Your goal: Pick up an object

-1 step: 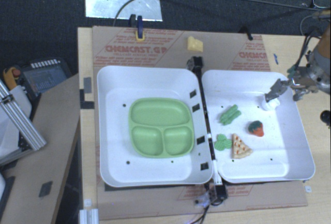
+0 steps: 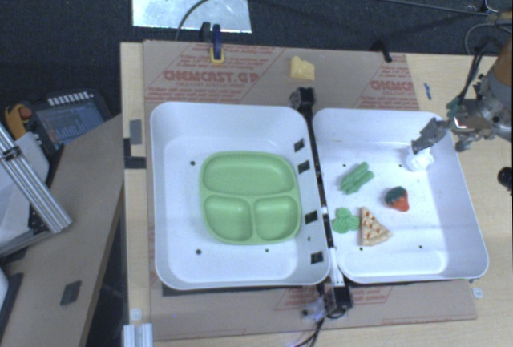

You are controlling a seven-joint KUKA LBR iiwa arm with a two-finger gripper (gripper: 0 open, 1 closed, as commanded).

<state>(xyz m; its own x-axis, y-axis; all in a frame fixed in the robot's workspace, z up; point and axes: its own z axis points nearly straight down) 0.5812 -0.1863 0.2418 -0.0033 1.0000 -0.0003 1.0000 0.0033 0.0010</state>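
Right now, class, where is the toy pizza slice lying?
The triangular toy pizza slice lies in the right white bin, toward its front left, just right of a small green toy and below-left of the red strawberry toy.

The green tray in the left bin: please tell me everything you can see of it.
The green tray is pale green and looks like matte plastic, a rounded rectangle with three compartments: one wide at the back, two smaller in front. All three look bare. It lies flat near the middle of the left bin, slightly turned, touching only the bin floor.
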